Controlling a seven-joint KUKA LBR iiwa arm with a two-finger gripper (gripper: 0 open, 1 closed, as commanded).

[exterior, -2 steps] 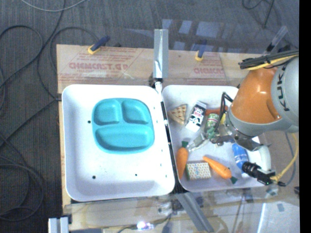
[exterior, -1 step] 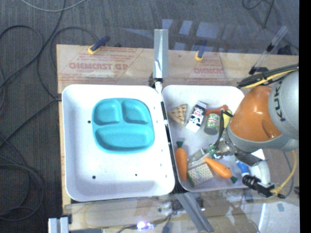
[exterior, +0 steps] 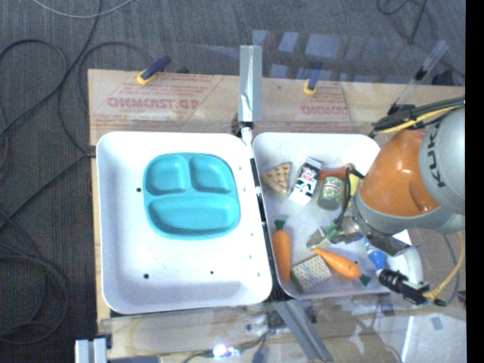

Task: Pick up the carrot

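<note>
Hand [exterior: 327, 237] is hung low in the right bin [exterior: 266, 203], between two carrots; finger state can't be told. One carrot [exterior: 282, 252] is laid along the left wall, the other carrot [exterior: 340, 264] just near of the hand, neither gripped.

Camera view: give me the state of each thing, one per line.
Gripper: over the right bin, holding nothing visible.
Left carrot: lying loose by the bin's left wall.
Right carrot: lying loose, tilted.
Can: upright.
Blue tray: flat in left bin.
</note>
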